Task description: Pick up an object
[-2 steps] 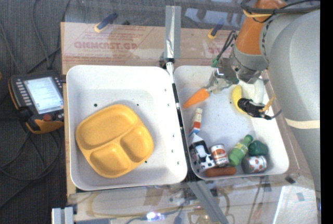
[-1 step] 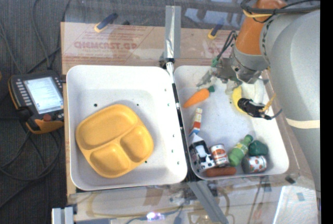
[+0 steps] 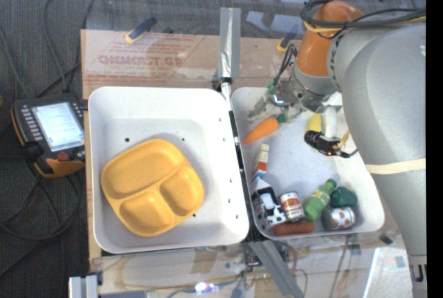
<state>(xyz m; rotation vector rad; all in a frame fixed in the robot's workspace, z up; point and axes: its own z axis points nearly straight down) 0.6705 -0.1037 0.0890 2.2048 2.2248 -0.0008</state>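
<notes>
We found the gripper [image 3: 273, 101] at the right bin's [image 3: 374, 193] upper left, just above the carrot [image 3: 261, 129]; its opening we could not tell. The carrot looked light, rigid and smooth, best pinched across its thick middle.

A toy carrot [image 3: 262, 129], orange with a green top, lies slantwise near the right bin's far left corner. Cans, a green bottle [image 3: 319, 200] and a sausage [image 3: 293, 227] crowd the near end.

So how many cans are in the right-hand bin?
2: a red-labelled can and a silver can, both near the right bin's front edge. The arm may hide others.
</notes>
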